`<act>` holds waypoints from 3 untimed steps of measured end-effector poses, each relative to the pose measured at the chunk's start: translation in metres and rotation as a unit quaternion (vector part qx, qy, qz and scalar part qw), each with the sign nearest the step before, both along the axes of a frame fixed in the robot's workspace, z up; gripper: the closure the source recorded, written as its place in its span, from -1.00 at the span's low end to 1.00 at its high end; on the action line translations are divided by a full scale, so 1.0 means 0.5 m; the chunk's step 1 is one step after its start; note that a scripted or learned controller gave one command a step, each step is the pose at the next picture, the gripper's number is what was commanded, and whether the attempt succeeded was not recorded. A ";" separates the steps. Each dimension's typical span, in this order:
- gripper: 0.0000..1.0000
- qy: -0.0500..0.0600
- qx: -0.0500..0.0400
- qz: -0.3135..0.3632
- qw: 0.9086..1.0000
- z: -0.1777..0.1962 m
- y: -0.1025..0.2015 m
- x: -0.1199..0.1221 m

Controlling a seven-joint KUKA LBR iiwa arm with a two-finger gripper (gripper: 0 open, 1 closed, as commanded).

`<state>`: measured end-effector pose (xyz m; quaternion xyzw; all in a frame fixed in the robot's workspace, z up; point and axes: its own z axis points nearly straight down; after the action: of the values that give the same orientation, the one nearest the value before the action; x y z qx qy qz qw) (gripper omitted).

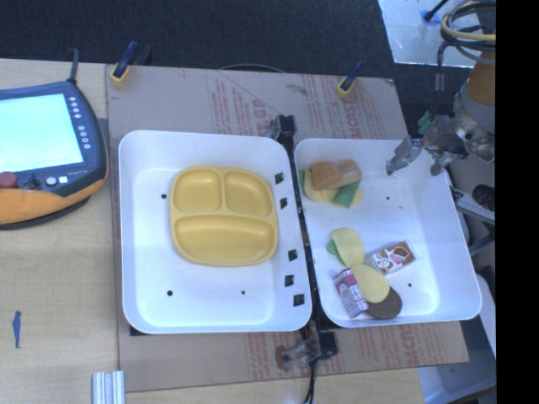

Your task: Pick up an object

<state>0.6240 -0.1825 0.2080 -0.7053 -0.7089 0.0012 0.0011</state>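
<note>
My gripper [416, 165] hovers over the far right corner of the right bin [438, 225], open, with nothing between its fingers. The bin's objects lie to its left and nearer the front. A brown bread-like toy [334, 175] rests on yellow and green flat pieces [347, 196] at the bin's back left. A pale yellow-green piece [347, 244], a yellow oval [371, 283], a brown disc [387, 307] and two small red-and-white packets [393, 257] [348, 291] cluster at the front.
The left bin [147, 251] holds a yellow compartment plate [225, 215]. A teach pendant with a lit screen [42, 137] lies on the bench at far left. Yellow-blue clamps [124, 63] [349, 80] pin the cardboard sheet behind the bins.
</note>
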 end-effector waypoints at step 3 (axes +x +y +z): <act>-1.00 -0.004 -0.001 0.001 1.000 -0.177 0.168 0.070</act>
<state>0.6590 -0.0987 0.1193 -0.7048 -0.7094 -0.0007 -0.0019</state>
